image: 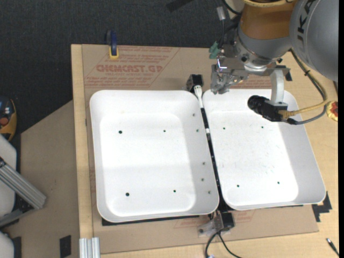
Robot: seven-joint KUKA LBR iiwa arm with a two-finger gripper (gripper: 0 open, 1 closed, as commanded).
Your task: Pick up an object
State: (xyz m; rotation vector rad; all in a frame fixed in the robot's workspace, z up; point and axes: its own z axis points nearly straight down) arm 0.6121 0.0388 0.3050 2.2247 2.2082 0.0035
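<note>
Poised above the far rim of the right-hand shallow white plastic bin (314, 183), close to the seam with the left-hand shallow white plastic bin (97, 144): the grey-and-orange arm's metal two-finger gripper (221, 85). Judged barely begun, with no pick-up evident and descent, grasp and lift all left to do. Cannot tell whether open or closed, or carrying anything. Cannot tell where the object to be picked lies.
</note>
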